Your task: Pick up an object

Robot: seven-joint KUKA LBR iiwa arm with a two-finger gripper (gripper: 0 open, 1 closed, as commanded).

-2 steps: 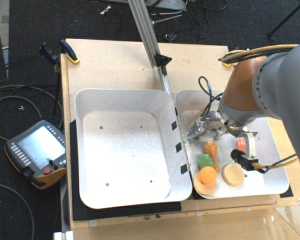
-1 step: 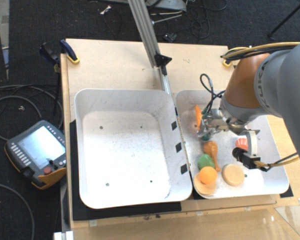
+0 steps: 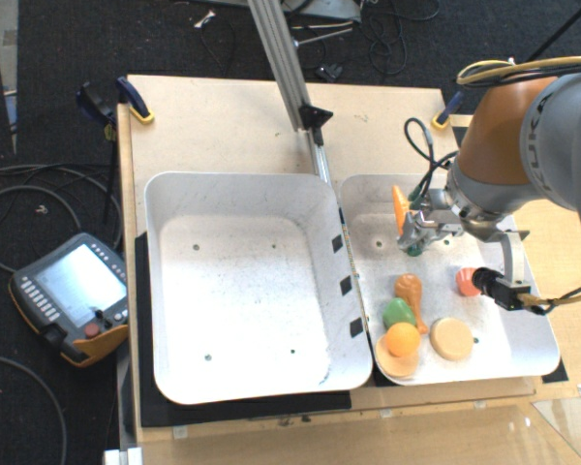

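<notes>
We judge the reach under way: our hand (image 3: pixel 413 243), grip state unclear, hangs beside the slim orange carrot-shaped toy (image 3: pixel 399 206) and next must descend onto it.

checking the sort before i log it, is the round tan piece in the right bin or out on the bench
In the right bin. The round tan piece lies on the bin's white floor near the front rim, beside the orange ball.

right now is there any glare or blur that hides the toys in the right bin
Camera view: even, soft light with faint shadows; the white right bin looks bright but not blown out. The orange ball, green toy and tan disc read sharply. The end effector is small and dark, its detail hard to make out.
</notes>
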